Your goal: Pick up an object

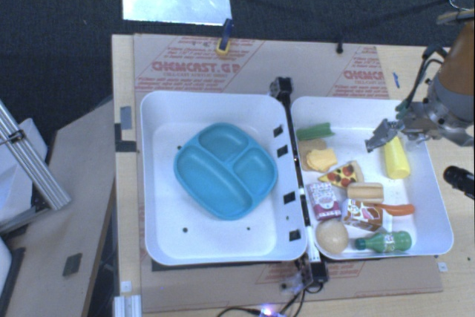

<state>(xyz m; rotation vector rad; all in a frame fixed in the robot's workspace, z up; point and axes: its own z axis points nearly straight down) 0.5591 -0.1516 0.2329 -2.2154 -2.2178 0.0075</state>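
Gripper [380,136] hovers just left of yellow cylinder [395,157].

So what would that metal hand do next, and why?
Probably drop a little lower onto the yellow corn cob. The hand hangs over the right bin just beside the cob's upper end, nearer to it than to the pizza slice or the green bottle, and nothing sits between its fingers.

Red "CHEMCAST GP" lettering repeats on the brown protective sheet [194,64] that covers the desk under the bins
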